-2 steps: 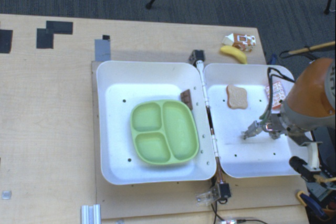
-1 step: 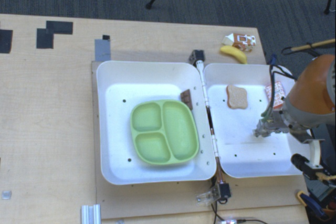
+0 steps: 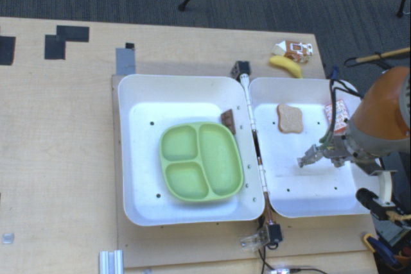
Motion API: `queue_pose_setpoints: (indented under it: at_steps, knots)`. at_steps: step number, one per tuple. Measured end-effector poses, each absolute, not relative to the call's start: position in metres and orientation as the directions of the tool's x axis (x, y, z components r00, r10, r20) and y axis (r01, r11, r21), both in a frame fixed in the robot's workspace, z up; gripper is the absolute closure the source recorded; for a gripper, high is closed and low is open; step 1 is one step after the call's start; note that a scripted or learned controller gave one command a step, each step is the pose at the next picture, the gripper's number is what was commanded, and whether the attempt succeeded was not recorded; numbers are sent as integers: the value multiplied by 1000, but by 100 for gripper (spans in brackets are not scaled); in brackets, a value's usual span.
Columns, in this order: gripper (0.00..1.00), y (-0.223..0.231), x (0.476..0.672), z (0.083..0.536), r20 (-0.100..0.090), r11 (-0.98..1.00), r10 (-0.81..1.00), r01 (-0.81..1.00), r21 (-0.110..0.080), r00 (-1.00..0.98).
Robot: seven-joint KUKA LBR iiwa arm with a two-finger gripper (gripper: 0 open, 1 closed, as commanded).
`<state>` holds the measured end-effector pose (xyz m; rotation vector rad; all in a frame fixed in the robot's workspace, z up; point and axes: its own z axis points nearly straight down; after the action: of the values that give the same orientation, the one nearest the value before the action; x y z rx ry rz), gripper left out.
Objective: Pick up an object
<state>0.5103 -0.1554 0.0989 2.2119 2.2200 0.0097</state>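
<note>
No legible text, brand, number or sign anywhere. Red and orange print on the small white carton [image 3: 294,48] beside the yellow banana [image 3: 285,65], too blurred to read. Red-and-white printed packet [image 3: 336,113] at the right bin's edge, likewise unreadable.
</note>
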Motion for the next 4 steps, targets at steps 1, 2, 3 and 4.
queue_pose_setpoints:
  at_steps: [1, 2, 3, 4]
  knots:
    - [100, -155, 512, 109, -1, 5, 1000, 1000, 13, -5]
    - [0, -155, 512, 109, -1, 6, 1000, 1000, 13, -6]
    - [100, -154, 513, 120, -1, 7, 1000, 1000, 16, -7]
    - [0, -154, 513, 120, -1, 7, 1000, 1000, 16, -7]
